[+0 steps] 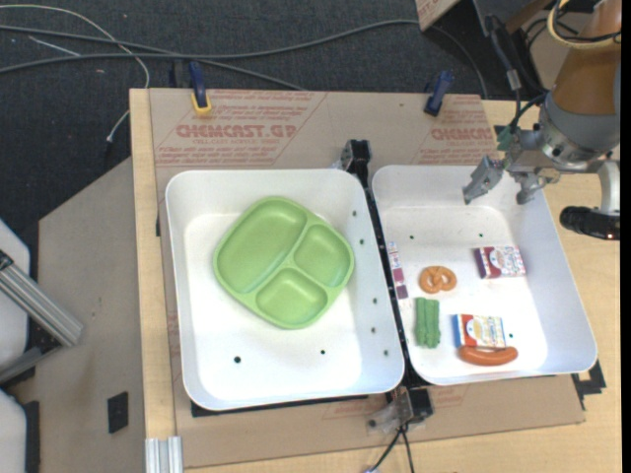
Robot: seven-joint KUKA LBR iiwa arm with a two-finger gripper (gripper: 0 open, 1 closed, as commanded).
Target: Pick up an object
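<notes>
My gripper (503,185) hangs over the far edge of the right bin (434,190), open, with nothing between its fingers. Below it in that bin lie a small maroon and white packet (499,261), an orange pretzel (437,280), a green oblong piece (426,321), a red, white and blue packet (482,330) and a red sausage (487,356). All of them sit well nearer the camera than the gripper. A thin pink strip (396,268) lies along the bin's left wall.
The left bin (197,363) bears a lime green divided plate (284,261) near its middle. Black clamps (356,154) sit between the bins at the far side. Brown cardboard (246,116) lies under both bins.
</notes>
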